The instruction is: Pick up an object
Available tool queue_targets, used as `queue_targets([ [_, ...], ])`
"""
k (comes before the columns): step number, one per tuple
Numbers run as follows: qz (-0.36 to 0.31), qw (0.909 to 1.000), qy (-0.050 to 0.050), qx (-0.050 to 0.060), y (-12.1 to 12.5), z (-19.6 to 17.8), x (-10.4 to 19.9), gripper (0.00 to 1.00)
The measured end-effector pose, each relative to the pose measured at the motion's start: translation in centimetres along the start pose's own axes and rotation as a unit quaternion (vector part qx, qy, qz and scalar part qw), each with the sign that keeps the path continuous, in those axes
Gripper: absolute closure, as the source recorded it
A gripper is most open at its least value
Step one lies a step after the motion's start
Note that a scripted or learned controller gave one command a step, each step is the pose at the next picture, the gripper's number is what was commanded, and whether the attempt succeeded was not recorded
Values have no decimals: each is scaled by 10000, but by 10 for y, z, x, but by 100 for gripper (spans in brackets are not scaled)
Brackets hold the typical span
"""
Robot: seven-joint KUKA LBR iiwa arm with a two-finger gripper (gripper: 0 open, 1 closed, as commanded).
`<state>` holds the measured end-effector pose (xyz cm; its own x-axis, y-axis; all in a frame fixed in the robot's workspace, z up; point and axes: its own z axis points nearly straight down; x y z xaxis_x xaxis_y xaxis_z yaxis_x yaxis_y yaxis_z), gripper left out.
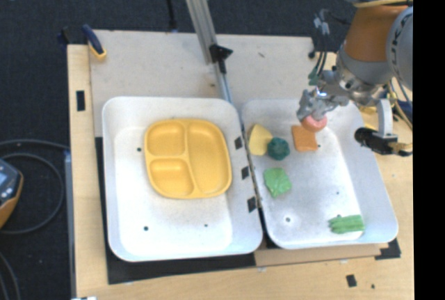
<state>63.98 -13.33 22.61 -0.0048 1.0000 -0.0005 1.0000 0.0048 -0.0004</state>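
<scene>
Pink object (318, 121) at the gripper (312, 111) tip, far end of the right bin (361, 173).
Reaching in from the right, the grey arm (372, 48) bends down over the bin, its orange band above the wrist. I cannot tell whether the gripper grasps the pink piece. An orange block (305, 138) lies just beside it; a yellow piece (259, 140), dark green ball (279, 148) and two green items sit nearby. The yellow divided plate (188, 157) rests in the left bin (125, 222).

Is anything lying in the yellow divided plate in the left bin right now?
No. The yellow divided plate shows three bare compartments; the small objects all lie in the right bin.
</scene>
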Motion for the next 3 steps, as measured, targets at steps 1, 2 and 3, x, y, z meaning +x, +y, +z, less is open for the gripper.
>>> queue_targets([
  [1, -7, 10000, 9, -8, -20, -14, 49, 100],
  [2, -12, 10000, 13, -5, -45, -24, 97, 100],
  [3, -9, 10000, 8, 6, -72, -14, 147, 100],
])
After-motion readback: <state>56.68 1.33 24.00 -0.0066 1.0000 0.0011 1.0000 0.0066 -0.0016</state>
